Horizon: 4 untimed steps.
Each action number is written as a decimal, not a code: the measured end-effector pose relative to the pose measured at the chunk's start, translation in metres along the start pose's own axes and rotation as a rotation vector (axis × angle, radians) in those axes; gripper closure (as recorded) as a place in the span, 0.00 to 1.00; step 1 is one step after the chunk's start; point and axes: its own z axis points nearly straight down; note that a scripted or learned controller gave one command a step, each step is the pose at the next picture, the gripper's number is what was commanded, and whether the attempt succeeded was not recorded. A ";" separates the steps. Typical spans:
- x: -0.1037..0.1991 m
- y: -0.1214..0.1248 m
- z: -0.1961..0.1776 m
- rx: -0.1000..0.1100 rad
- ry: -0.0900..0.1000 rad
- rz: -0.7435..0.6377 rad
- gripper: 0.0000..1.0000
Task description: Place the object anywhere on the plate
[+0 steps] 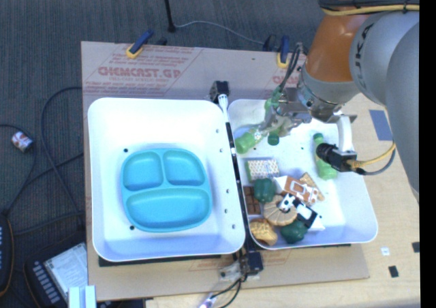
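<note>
A blue plate [165, 187] with three compartments lies in the left white bin [109, 122]. My gripper [278, 125] hangs low over the back of the right bin [354, 228], below the arm's orange band. Just left of and below it lies a light green elongated object [246, 142], with a small dark green round piece [273, 140] beside it. Whether the gripper touches either one is unclear. Toy food is piled at the front of the right bin: a wafer-like block [262, 167], a dark green piece [264, 189], a brown-and-white house-like piece [302, 191] and a tan pastry [263, 232].
Another green object [326, 165] lies at the right bin's right side, next to a black connector [332, 154] on the arm's cable. A black clamp [219, 90] sits at the back between the bins. The bins rest on a cardboard sheet [136, 71].
</note>
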 end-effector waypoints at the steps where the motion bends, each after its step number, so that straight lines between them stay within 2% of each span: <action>1: 0.046 -0.038 0.010 0.001 0.001 0.000 1.00; 2: 0.066 -0.109 0.025 0.003 0.001 0.001 1.00; 3: 0.057 -0.088 -0.076 -0.002 0.000 0.002 1.00; 4: 0.088 -0.089 0.026 0.003 0.001 0.001 1.00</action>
